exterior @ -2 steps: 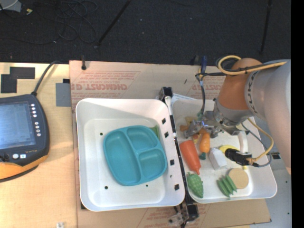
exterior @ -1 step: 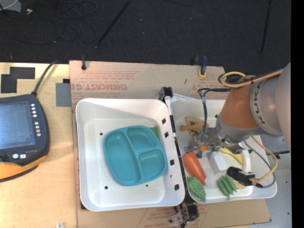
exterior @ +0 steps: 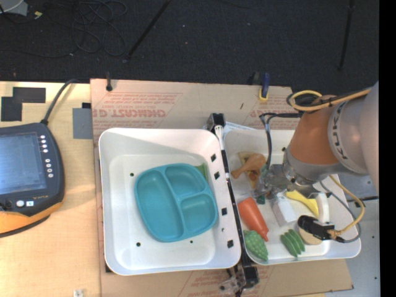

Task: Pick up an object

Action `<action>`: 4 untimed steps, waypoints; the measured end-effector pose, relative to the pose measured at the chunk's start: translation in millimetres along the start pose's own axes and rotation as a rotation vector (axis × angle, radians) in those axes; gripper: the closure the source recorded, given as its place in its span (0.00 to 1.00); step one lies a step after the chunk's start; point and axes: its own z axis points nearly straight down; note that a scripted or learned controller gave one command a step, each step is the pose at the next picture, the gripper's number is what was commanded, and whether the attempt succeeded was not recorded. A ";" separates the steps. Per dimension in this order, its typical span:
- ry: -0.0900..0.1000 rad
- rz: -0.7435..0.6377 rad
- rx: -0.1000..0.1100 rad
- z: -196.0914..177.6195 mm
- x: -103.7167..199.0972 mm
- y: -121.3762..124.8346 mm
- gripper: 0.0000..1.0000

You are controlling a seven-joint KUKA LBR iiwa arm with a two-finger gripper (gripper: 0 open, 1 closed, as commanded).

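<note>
In the right bin (exterior: 352, 250), at the lower right of the frame, several small items are gathered. Nearest the gripper (exterior: 266, 189) is a tan object (exterior: 250, 164), irregular and crumpled in outline, with a darker brown patch on its lower part; it lies toward the upper left of that bin, close to the wall shared with the left bin (exterior: 117, 166). Just below the gripper an orange carrot (exterior: 253, 218) is seen, tapered and lying at a slant. Below the carrot a knobbly green piece (exterior: 256, 245) rests against the bin's lower rim, and a darker green piece (exterior: 292, 242) lies just to its right. A white block (exterior: 284, 211) and a yellow piece (exterior: 301, 197) lie to the right of the carrot. The gripper is lowered into the right bin between the tan object and the carrot, close to both; contact with either cannot be made out. Whether it is open or closed cannot be told, and nothing is seen held in it. A teal divided plate (exterior: 176, 201) is laid in the left bin.
</note>
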 end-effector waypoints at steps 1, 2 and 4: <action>0.000 -0.011 -0.012 -97.1 60.6 0.2 1.00; -0.003 -0.003 -0.002 -38.6 22.0 40.0 1.00; -0.001 -0.003 -0.003 -30.2 4.8 13.6 0.00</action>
